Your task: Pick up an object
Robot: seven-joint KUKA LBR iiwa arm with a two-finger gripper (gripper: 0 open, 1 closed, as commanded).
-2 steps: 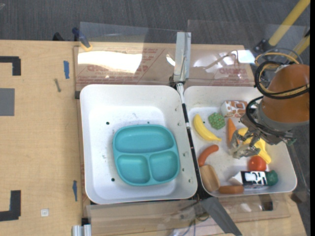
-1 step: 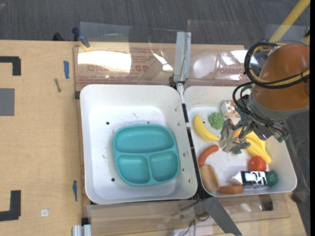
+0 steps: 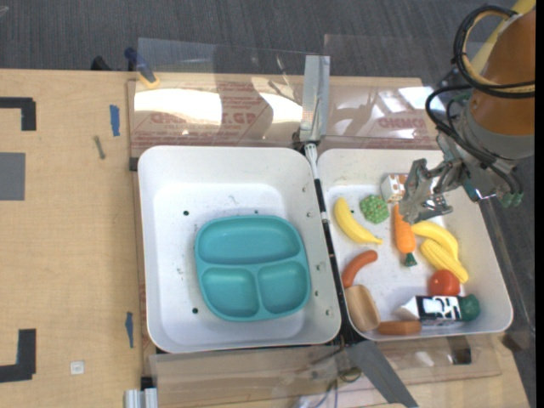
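The right bin (image 3: 501, 300) holds several toy foods. Among them are a yellow banana (image 3: 353, 223), a green broccoli piece (image 3: 373, 206), an orange carrot (image 3: 404, 235) and a small white and orange carton (image 3: 392, 185). My gripper (image 3: 422, 205) hangs over the upper middle of this bin. It is just above the carrot's top end and to the right of the carton. I see nothing held in it. The grey arm with its orange band (image 3: 510, 66) comes in from the upper right.
Lower in the right bin lie a yellow bunch (image 3: 442, 249), a red tomato (image 3: 443, 283), a black and white bottle (image 3: 440, 309), a red sausage (image 3: 358, 268) and a bun (image 3: 363, 307). The left bin (image 3: 161, 185) holds a teal divided tray (image 3: 252, 266).
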